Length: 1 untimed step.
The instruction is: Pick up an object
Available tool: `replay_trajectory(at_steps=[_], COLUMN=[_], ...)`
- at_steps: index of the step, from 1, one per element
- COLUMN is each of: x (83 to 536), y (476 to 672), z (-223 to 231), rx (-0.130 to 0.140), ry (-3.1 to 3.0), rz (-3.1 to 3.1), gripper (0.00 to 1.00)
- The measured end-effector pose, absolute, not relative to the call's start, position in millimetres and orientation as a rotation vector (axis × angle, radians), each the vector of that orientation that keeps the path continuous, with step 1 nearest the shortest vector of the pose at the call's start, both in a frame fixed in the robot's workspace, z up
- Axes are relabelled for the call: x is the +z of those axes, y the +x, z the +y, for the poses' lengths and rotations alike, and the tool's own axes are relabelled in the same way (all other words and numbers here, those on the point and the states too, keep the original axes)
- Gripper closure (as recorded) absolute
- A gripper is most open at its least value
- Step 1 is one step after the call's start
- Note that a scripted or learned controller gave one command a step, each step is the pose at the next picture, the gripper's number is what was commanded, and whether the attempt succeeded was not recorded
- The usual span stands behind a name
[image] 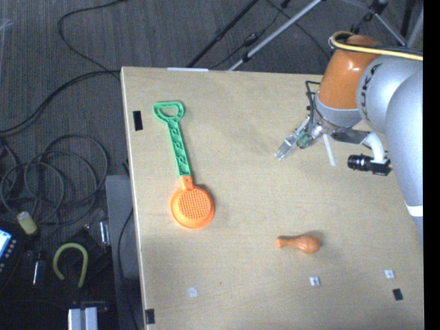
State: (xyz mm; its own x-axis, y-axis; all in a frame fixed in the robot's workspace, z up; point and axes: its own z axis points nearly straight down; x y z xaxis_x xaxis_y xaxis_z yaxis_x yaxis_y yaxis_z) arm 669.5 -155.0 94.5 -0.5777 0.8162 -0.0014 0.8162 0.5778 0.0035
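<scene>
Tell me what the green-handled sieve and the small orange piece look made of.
Sieve: seems moulded plastic, matte; uniform green openwork handle, orange mesh head, no metallic glint. Small orange piece: probably plastic or rubber, smooth with a slight sheen; too small to be sure.

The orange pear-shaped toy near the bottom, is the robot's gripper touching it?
Apart. The camera view shows bare bench surface between the gripper, up near the arm, and the orange toy lying lower down.
</scene>
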Motion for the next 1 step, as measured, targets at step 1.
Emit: replay_trajectory(at_steps=[1], x=[199.6], y=[669.2], z=[-178.0], rx=[0.000], ry=[1.593], rz=[2.703], gripper=[1.00])
